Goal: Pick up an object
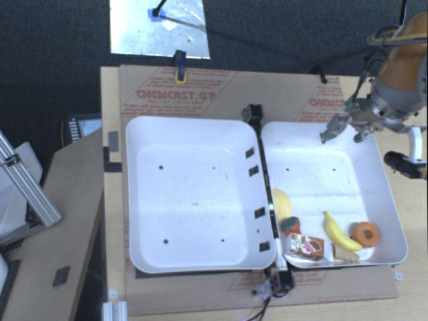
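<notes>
The right bin (314,172) holds several small objects along its near edge: a yellow banana (337,232), an orange donut-shaped ring (366,234), a pale yellow round fruit (280,203), a small red and green piece (290,225) and a red and white packet (307,247). My gripper (342,130) hangs above the far right corner of that bin, well away from the objects. Its two grey fingers stand apart, open, with nothing between them.
The left bin (190,192) lies beside the right one, with a black divider strip (261,179) between them. Both sit on a cardboard sheet (200,92). A metal plate (159,19) lies at the far side, an aluminium frame (23,186) at the left.
</notes>
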Available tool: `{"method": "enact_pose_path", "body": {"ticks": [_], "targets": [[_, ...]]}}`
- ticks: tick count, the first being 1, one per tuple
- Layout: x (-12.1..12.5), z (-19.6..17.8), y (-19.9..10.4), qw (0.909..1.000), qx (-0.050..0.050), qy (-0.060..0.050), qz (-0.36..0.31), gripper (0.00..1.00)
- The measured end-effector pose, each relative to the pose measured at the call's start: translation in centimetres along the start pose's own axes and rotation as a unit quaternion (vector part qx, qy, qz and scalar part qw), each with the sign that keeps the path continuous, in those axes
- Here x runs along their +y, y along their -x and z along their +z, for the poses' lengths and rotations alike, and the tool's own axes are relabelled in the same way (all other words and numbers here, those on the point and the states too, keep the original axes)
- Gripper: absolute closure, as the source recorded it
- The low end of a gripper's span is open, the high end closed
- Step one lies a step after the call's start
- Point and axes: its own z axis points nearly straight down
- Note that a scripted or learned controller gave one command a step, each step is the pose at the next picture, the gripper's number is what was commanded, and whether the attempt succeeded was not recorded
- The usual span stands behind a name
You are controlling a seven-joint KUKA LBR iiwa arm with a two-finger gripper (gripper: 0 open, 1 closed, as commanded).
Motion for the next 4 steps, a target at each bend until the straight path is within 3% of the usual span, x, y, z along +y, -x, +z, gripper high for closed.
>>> {"method": "enact_pose_path", "body": {"ticks": [1,2,3,4], "targets": [[2.3,11.6,-6.3,1.0,0.001,-0.001,-0.004,0.0],[2.7,-5.6,-16.6,0.9999,0.003,0.01,-0.007,0.0],[-9.0,-2.6,-21.3,1.0,0.002,-0.005,-0.004,0.0],[-4.9,3.6,-30.5,1.0,0.002,-0.002,-0.005,0.0]]}}
